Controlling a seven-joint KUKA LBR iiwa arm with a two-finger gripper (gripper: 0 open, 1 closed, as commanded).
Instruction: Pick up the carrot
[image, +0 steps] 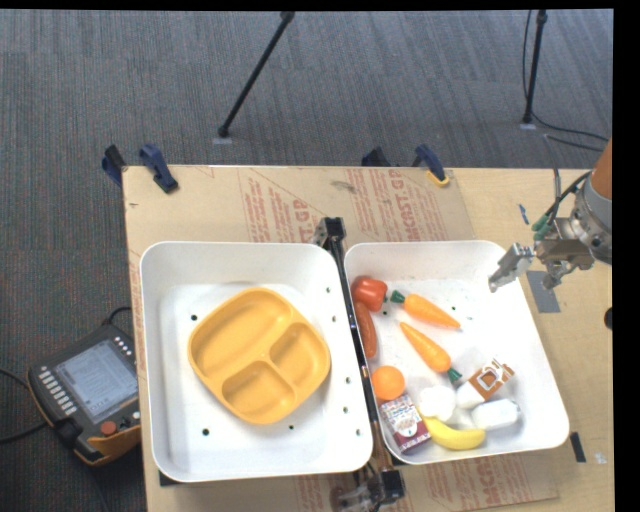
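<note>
Orange carrot (432, 311) lay in our right bin (520, 330) beside a second carrot (427, 348), our gripper (528, 265) hung spread wide with nothing in it, and the board's (250, 200) red print was too blurry to read.

— What colours sit in the right white bin (520, 300)?
— Two orange carrots (432, 311) with green tops, a red pepper (368, 291), an orange ball (388, 382), a yellow banana (455, 436).
— And the left bin (160, 300)?
— White too, holding a yellow divided plate (259, 354).
</note>
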